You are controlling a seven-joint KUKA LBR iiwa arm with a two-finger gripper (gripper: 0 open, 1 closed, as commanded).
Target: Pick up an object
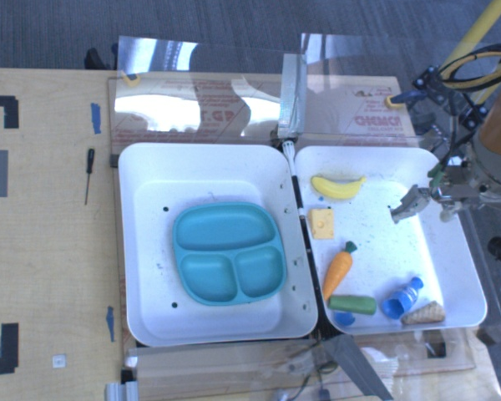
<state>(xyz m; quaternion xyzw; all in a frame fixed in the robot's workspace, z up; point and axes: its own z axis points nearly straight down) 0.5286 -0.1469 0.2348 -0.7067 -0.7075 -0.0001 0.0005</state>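
Note:
The right bin [451,249] holds a yellow banana [338,187] at its far left, a tan cheese square [321,223] below it, and an orange carrot [338,271] lying along the left wall. Along the near edge lie a green cucumber [352,305], a blue bottle [402,297] and a tan wedge [424,312]. My gripper [424,207] hangs over the bin's upper right part, open, with nothing between its fingers. It is well right of the banana and above the bottle.
The left bin [142,182] carries a turquoise divided plate [229,252] at its middle. A clear plastic wall [290,98] stands behind both bins. Cables and the arm's wrist [476,115] crowd the right bin's far right corner.

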